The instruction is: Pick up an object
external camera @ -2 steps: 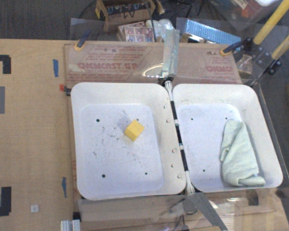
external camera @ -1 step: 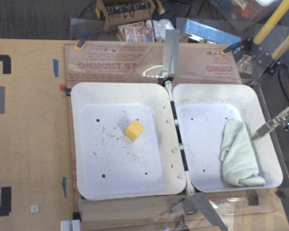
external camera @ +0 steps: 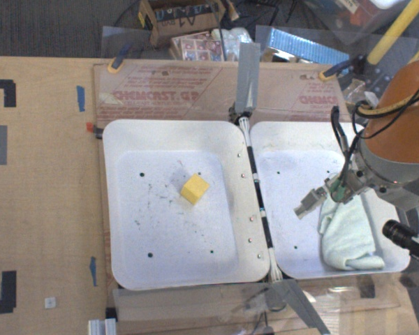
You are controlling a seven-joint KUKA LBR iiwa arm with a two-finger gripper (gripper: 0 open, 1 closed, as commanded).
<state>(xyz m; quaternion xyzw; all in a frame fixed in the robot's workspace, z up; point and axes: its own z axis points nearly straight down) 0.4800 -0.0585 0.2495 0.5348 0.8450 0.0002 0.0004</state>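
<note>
pale green cloth (external camera: 347, 237) lies crumpled in the right bin (external camera: 293, 160), so we see the gripper (external camera: 311, 202) poised just beside its left edge (finger state: we cannot tell). we note a yellow block (external camera: 194, 189) centred in the left bin (external camera: 126, 152), well apart.

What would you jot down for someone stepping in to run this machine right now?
Gripper: low over the right bin, beside the pale cloth; nothing visibly held, and whether it is open or shut is unclear.
Yellow block: lying alone near the middle of the left bin, far from the arm.
Cloth: bunched in the right bin's near right corner.
Done: nothing lifted yet.
Left: grasp one thing, probably the cloth since it is nearest, and raise it clear.
</note>
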